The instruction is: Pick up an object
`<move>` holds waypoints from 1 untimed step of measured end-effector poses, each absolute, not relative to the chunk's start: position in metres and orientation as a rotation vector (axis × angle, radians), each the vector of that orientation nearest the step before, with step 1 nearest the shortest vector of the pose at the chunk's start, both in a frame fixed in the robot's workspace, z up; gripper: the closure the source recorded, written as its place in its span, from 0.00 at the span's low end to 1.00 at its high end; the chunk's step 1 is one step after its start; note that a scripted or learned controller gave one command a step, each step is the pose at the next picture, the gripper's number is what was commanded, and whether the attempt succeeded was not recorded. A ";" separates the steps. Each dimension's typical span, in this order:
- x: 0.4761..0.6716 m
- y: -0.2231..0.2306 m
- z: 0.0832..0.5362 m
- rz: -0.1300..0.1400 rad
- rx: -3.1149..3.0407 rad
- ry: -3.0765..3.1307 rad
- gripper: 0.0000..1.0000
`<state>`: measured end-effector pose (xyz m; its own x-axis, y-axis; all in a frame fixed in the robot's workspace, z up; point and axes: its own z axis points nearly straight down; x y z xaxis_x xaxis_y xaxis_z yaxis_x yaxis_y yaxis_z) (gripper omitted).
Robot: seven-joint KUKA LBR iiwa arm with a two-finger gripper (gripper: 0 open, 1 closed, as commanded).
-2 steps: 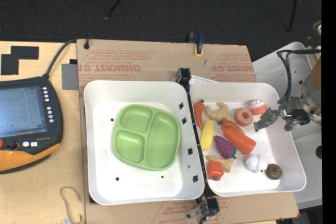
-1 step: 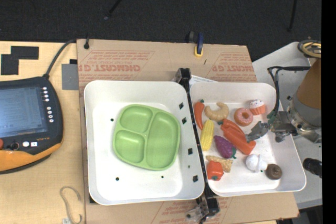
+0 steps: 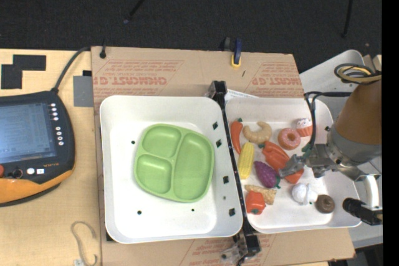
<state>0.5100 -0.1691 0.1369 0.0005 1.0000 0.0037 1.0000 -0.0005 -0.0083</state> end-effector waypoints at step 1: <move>0.510 -0.167 0.085 0.002 -2.219 -2.219 0.00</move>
<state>0.5101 -0.1671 0.0852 -0.0003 1.0000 0.0013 1.0000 0.0003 -0.0033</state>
